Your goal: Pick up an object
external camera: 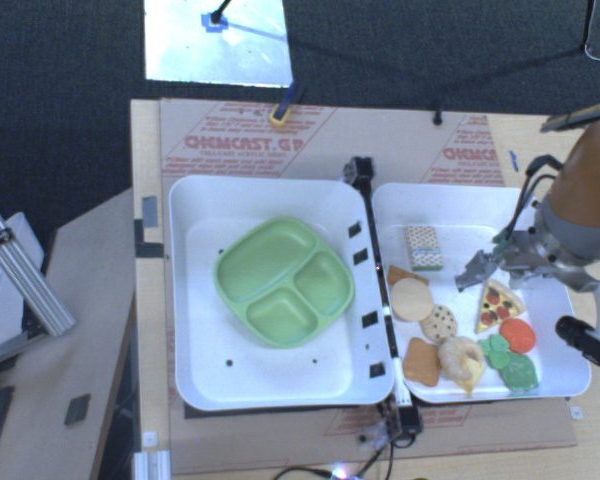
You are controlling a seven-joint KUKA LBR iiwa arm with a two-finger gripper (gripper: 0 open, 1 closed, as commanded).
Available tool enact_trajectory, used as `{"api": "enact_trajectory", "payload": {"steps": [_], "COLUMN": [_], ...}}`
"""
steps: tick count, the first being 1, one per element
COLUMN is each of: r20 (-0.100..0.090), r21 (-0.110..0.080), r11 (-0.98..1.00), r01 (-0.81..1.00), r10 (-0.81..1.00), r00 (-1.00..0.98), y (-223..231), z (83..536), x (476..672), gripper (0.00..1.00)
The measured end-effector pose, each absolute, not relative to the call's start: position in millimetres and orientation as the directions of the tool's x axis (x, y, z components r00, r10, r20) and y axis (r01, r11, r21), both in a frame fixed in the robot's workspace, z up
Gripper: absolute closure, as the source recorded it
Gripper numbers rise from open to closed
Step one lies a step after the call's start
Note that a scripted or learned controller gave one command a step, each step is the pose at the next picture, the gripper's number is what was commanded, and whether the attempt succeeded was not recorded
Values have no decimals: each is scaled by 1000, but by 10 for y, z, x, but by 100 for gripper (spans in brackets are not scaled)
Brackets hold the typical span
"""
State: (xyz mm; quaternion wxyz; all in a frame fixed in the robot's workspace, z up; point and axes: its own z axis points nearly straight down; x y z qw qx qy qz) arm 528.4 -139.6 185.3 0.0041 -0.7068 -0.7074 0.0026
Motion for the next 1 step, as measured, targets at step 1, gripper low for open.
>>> {"api": "enact_trajectory", "payload": {"steps": [1], "r20": [0], "r21": [2], "r11": [3], "r01": [1000], "r10": [1000], "r00": [-3], "y": [-1396], "z": [1905], "x": [5312], "gripper": [0]}}
